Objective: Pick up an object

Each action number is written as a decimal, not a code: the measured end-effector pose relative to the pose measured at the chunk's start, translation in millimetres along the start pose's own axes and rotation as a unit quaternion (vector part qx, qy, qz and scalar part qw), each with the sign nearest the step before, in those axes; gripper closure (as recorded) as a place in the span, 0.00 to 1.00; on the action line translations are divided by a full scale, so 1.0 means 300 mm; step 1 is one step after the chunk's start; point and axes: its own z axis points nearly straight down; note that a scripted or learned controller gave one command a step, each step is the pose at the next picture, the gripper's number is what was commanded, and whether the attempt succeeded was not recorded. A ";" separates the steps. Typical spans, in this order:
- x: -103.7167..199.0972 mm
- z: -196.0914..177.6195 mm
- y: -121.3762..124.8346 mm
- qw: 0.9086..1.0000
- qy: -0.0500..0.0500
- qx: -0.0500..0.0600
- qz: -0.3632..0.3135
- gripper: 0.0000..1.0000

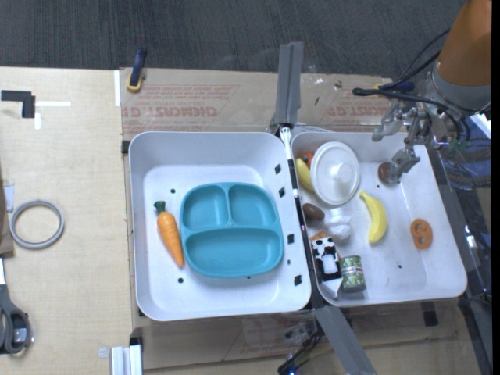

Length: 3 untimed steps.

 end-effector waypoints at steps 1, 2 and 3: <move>0.216 0.431 0.021 1.000 0.000 0.000 -0.029 0.00; 0.255 0.433 0.031 1.000 0.001 -0.001 0.025 0.00; 0.176 0.430 -0.175 1.000 -0.001 0.000 0.014 0.00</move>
